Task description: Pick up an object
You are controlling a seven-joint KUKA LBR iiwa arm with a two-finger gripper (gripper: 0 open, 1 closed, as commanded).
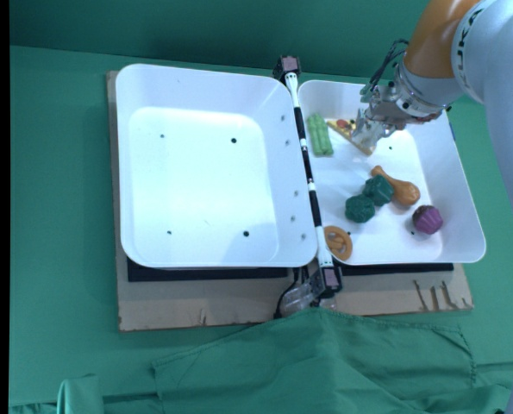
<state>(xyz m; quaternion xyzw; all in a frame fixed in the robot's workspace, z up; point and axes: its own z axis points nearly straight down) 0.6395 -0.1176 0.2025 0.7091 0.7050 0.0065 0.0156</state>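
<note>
Hand [365, 134] low in right bin [463, 231], over pizza slice [346, 130] near far rim; grip state cannot tell. Green pod [319, 134] just beside. Drumstick [396, 188], two broccoli [368, 198], purple piece [427, 220] nearer front.

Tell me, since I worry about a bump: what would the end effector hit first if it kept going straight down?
Probably the pizza slice right under the end effector, though depth is hard to judge.

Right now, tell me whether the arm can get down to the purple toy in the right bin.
Probably yes. The purple toy lies alone near the right bin's front corner, open from above. The pincer sits over the pizza slice at the back.
</note>
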